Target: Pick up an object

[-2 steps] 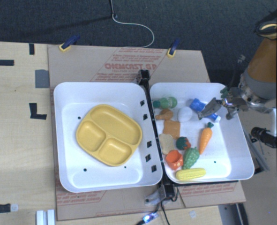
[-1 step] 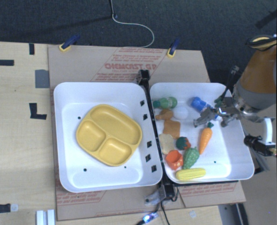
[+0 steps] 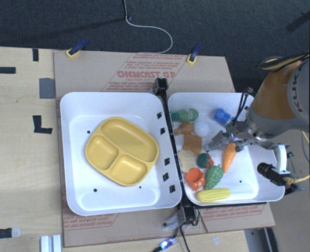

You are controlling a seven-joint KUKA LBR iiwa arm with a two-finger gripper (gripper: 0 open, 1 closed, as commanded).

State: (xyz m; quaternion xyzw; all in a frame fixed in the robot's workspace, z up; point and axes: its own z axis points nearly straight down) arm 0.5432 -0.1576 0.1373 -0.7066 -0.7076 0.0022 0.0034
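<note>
**Claw over the toy bin**

Nearest lies the corn (image 3: 213, 195); beyond it the carrot (image 3: 228, 157), in the right bin (image 3: 249, 190). Just above the carrot hangs the claw (image 3: 224, 139); whether its fingers are apart I cannot tell. The yellow tray (image 3: 121, 150) fills the left bin (image 3: 76, 156).

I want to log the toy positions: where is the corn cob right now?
The corn cob lies in the right bin along its near edge, just below the green vegetable and right of the orange-red toy.
</note>
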